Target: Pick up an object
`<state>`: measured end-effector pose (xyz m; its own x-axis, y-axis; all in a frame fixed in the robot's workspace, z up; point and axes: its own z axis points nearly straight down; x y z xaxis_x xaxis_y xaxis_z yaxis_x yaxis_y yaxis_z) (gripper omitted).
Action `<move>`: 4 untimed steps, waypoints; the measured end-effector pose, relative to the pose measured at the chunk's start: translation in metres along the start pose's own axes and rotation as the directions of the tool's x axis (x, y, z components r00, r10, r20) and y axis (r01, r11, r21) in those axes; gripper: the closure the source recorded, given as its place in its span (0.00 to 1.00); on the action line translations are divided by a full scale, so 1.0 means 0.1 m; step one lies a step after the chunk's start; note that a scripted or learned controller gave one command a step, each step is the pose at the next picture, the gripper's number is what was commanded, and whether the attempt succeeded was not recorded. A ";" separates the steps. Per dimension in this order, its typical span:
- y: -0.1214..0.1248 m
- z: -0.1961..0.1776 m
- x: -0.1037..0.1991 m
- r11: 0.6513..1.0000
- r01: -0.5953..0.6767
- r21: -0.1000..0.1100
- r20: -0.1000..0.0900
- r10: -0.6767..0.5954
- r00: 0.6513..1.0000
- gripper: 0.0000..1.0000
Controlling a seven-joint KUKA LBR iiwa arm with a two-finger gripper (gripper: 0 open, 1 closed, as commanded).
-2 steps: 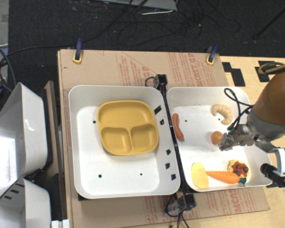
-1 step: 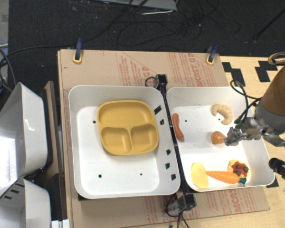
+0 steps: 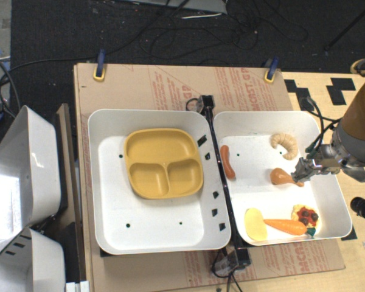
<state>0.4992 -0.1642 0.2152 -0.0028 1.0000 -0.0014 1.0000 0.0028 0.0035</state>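
The right bin (image 3: 255,126) holds several toy foods. A brown drumstick-like piece (image 3: 281,176) lies near its middle, and my gripper (image 3: 304,171) hangs just to its right, close to or touching its end. A pale croissant (image 3: 285,142) sits behind it. A red-orange sausage (image 3: 228,162) lies by the bin's left wall. Along the front edge are a yellow slice (image 3: 254,223), an orange carrot (image 3: 286,227) and a red and yellow piece (image 3: 306,215). My arm's wrist hides how the fingers stand.
The left bin (image 3: 109,224) bears a yellow sectioned plate (image 3: 164,163). A black divider strip (image 3: 218,163) runs between the bins. White containers (image 3: 24,175) stand off the bench at the left. Cables lie on the dark floor behind.
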 end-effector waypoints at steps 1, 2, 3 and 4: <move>0.10 0.04 0.56 1.000 0.004 0.003 -0.002 -0.004 1.000 1.00; 0.32 -0.06 1.01 1.000 0.005 0.001 -0.002 -0.005 1.000 1.00; 0.44 -0.17 1.50 1.000 0.004 0.002 -0.002 -0.004 1.000 1.00; 0.61 -0.09 1.95 1.000 0.005 0.003 -0.002 -0.005 1.000 1.00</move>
<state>0.5598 0.0310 0.2240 -0.0078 1.0000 0.0002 1.0000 0.0078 0.0009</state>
